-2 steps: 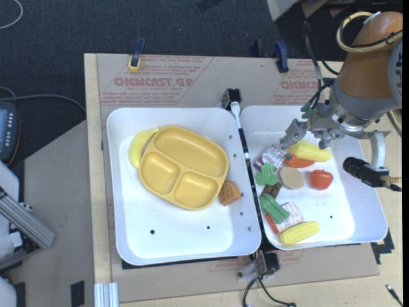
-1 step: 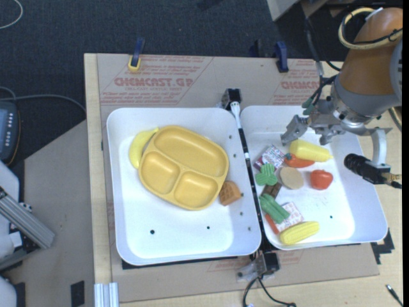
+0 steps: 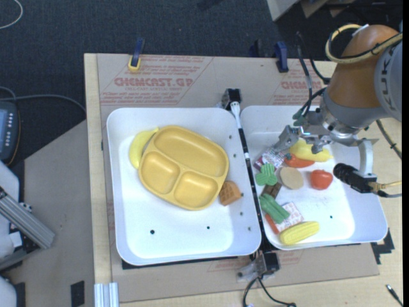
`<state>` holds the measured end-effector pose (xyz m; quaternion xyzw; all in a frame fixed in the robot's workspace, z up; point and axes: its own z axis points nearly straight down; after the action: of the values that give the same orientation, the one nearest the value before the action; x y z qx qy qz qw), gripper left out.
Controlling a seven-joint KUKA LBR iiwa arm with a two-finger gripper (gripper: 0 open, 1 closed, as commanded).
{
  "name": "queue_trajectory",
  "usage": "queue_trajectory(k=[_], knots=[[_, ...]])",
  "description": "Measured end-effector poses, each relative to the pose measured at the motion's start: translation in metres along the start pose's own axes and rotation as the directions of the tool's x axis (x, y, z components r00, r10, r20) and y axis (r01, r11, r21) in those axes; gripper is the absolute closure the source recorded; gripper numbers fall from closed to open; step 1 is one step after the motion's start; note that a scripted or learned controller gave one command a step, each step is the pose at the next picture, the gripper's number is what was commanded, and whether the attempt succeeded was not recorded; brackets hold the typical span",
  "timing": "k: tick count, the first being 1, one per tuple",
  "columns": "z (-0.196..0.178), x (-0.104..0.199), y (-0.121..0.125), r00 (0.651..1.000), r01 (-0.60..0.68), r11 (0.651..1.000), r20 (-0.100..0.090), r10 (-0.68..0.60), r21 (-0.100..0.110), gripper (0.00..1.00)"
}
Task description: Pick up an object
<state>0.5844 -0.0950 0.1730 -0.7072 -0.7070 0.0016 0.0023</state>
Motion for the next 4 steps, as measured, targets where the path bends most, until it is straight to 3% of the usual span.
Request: queue_trajectory(k=[1, 2, 3, 4], knots=[[0.044, -0.003, -0.003, 1.0, -0.001, 1.0, 0.0, 0.001, 0.0, 0.0], [0.081, -0.003, 0.003, 1.0, 0.001, 1.0, 0.002, -0.001, -0.019, 0.0], [0.066, -0.004, 0.007, 1.0, 0.0, 0.999, 0.006, 0.0, -0.034, 1.0], [0.022, 0.001, 0.01, 1.0, 0.001, 1.0, 0.002, -0.001, -0.011, 1.0]])
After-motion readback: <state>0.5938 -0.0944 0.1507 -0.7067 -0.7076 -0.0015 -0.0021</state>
